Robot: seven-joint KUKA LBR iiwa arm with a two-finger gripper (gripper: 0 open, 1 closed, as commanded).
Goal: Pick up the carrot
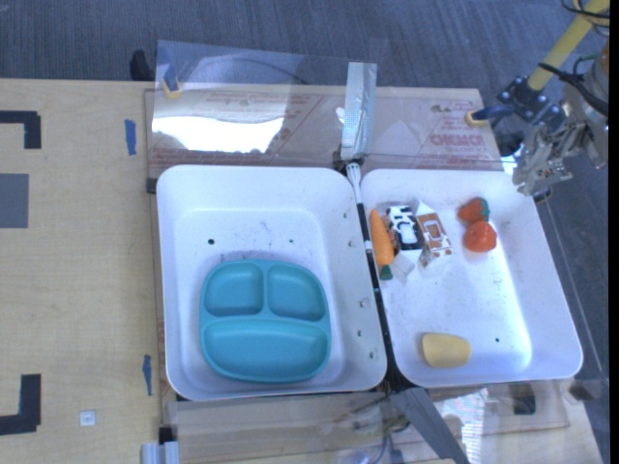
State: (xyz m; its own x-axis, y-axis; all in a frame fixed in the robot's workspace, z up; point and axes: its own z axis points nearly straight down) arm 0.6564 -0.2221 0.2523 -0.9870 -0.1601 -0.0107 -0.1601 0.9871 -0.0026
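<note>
The carrot (382,239) is a small orange stick with a green tip at its near end. It lies lengthwise against the left wall of the right bin (542,288). My gripper (539,174) hangs above the far right corner of that bin, well to the right of the carrot and apart from it. Nothing shows under it.
Beside the carrot lie a black-and-white toy (403,226) and a brown packet (434,238). Two red-orange fruits (477,228) sit further right, and a yellow lump (445,349) lies near the front. The left bin (184,211) holds a teal divided plate (264,319).
</note>
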